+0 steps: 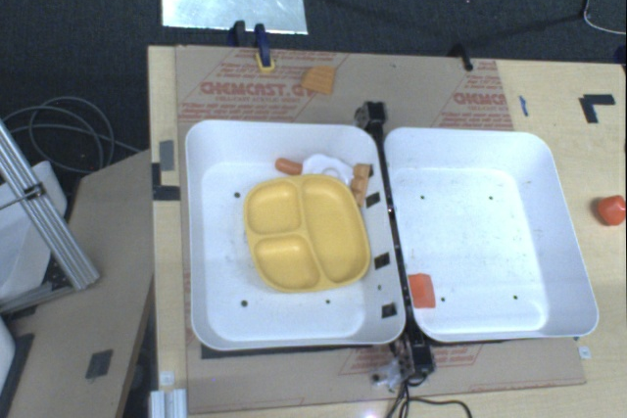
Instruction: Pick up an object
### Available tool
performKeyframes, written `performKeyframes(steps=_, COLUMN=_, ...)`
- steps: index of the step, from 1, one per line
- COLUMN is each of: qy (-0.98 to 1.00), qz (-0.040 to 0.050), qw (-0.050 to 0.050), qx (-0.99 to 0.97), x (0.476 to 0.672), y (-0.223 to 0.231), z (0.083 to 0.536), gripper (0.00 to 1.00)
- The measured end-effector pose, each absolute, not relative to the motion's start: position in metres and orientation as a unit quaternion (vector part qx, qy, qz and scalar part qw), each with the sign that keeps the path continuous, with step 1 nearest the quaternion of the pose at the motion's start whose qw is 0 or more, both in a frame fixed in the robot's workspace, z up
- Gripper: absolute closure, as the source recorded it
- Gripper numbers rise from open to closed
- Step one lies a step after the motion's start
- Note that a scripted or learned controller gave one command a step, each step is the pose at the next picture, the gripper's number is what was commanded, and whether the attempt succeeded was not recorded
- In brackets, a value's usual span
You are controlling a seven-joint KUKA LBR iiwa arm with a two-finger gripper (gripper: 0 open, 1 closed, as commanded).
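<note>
An orange block is seen at the lower left of the right bin — judged light and stiff, best taken across its flat sides. A yellow divided tray is seen in the left bin. The hand's state cannot be told.

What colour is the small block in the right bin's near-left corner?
Orange-red. The small square block sits in the shallow white right bin, plain in the camera view.

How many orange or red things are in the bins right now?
2. An orange sausage-like piece lies in the left bin just behind the yellow tray; an orange-red block sits in the right bin's near-left corner. The tray may hide more.
</note>
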State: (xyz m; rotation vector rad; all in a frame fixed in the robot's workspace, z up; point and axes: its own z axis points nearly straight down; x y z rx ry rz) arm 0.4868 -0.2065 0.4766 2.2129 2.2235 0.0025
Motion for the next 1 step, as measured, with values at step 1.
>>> performKeyframes(steps=1, qy=0.709, qz=0.0008, qw=0.002, qx=0.705, x=0.4868, y=-0.2065, z=0.4766, gripper=0.0)
